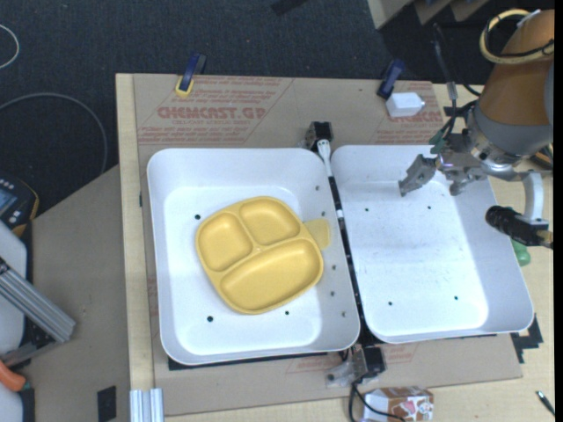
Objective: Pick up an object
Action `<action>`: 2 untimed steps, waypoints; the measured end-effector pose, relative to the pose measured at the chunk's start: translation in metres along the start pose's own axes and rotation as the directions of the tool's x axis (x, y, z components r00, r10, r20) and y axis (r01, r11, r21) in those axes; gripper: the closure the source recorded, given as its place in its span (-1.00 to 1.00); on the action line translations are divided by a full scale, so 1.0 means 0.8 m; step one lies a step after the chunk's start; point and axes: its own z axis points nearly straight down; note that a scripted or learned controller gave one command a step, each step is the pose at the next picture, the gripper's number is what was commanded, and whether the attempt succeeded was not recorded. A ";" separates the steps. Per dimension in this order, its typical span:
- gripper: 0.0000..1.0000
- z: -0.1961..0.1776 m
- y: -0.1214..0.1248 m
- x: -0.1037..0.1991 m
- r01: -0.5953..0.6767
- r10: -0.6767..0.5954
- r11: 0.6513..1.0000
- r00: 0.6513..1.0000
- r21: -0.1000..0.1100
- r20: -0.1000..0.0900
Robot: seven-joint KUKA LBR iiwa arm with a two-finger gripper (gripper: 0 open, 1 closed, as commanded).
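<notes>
A yellow divided plate (pixel 258 253) with three compartments lies in the left bin (pixel 167 236), tilted a little and slightly right of the bin's middle. My gripper (pixel 437 181) hangs over the far part of the right bin (pixel 422 271), near its back rim. Its fingers (pixel 413 178) are spread apart and open, with nothing between them. The plate sits well to the left of the gripper, across the divider between the bins. A small green thing (pixel 524 255) peeks out at the right bin's right rim, partly hidden by the arm.
A black clip (pixel 319 134) sits at the back where the two bins meet. Blue clamps (pixel 189 73) and a white block (pixel 405 105) rest on the cardboard behind the bins. Cables and a small packet (pixel 400 404) lie at the front edge.
</notes>
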 end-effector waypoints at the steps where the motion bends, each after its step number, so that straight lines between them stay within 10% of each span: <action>1: -1.00 -0.156 -0.094 0.078 0.007 -0.007 1.000 1.000 -0.013 -0.001; 2: -1.00 -0.234 -0.149 0.159 0.008 -0.008 1.000 1.000 -0.008 -0.001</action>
